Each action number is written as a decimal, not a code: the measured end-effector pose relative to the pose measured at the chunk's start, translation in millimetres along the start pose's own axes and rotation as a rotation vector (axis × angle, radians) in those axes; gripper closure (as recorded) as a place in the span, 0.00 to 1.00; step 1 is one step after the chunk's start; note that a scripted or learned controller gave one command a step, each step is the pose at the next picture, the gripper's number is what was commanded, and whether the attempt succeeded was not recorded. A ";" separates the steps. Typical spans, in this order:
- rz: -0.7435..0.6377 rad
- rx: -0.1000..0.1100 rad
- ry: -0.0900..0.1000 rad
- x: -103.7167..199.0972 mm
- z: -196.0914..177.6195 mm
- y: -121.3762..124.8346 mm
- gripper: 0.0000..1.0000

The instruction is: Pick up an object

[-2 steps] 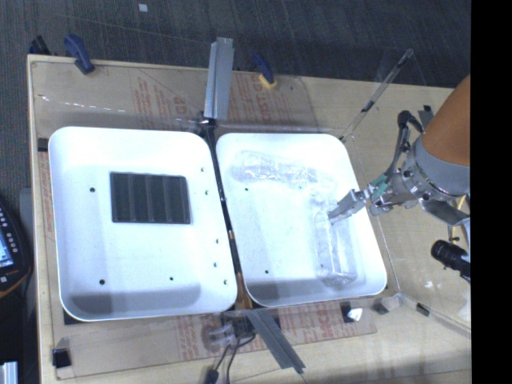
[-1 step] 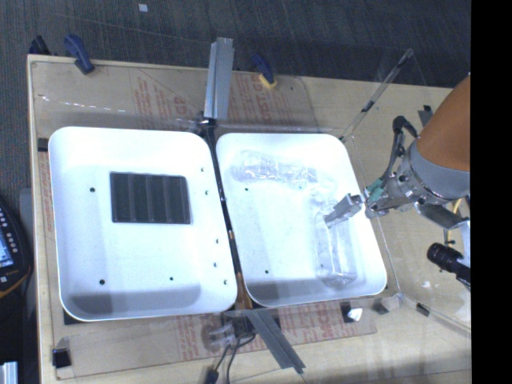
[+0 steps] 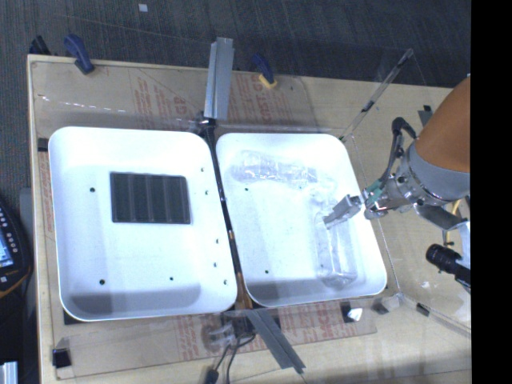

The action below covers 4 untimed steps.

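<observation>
My fingers [image 3: 342,211]: over the right bin's [image 3: 272,290] right side, above clear plastic; whether spread or clenched, I cannot tell.
Clear bottle [image 3: 274,170]: lying near that bin's far wall.
Clear wrapper [image 3: 336,254]: along its right wall.
Dark slab [image 3: 150,198]: in the left bin [image 3: 72,294].
</observation>
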State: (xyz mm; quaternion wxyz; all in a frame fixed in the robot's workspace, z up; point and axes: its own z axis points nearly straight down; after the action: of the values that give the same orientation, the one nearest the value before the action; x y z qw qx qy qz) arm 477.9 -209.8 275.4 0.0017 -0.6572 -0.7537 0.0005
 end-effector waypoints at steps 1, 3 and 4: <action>-0.011 -0.005 -0.004 -0.8 -3.7 0.1 0.00; -0.042 -0.005 -0.004 -1.2 -14.5 -0.3 0.00; -0.073 -0.003 -0.002 -0.1 -13.1 0.1 0.00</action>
State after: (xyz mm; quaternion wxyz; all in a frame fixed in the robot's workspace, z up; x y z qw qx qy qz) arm 478.1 -209.9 288.5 0.0003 -0.6294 -0.7771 0.0001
